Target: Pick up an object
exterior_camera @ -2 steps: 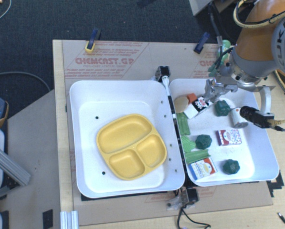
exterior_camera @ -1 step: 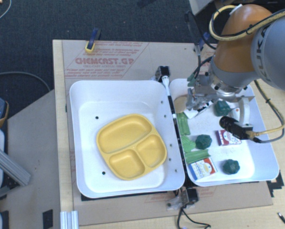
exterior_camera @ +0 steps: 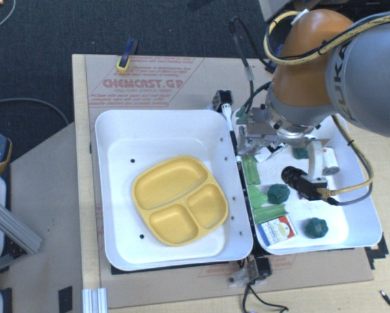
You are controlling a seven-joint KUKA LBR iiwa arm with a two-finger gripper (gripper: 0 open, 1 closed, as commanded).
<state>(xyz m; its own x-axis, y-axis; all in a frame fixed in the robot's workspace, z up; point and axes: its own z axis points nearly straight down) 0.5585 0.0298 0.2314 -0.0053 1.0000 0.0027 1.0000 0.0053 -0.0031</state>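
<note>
My gripper [exterior_camera: 265, 147] hangs low over the far left part of the right bin [exterior_camera: 368, 230], under the grey and orange wrist. Just below it a light green strip [exterior_camera: 250, 172] lies along the bin's left wall. A dark green lump [exterior_camera: 277, 192] sits a little nearer the front, and beside it lies a flat green piece [exterior_camera: 268, 212]. A small white, red and yellow packet [exterior_camera: 277, 230] rests at the front left. Another dark green lump [exterior_camera: 315, 227] is at the front middle. The arm hides much of the bin's far side.
The left bin [exterior_camera: 117, 142] holds a yellow divided plate [exterior_camera: 179, 199]. A white cylinder [exterior_camera: 327, 161] and a small teal piece [exterior_camera: 301, 152] lie right of the gripper. A cardboard sheet [exterior_camera: 143, 82] lies behind the bins, with a blue and yellow clamp [exterior_camera: 125, 56] on its far edge.
</note>
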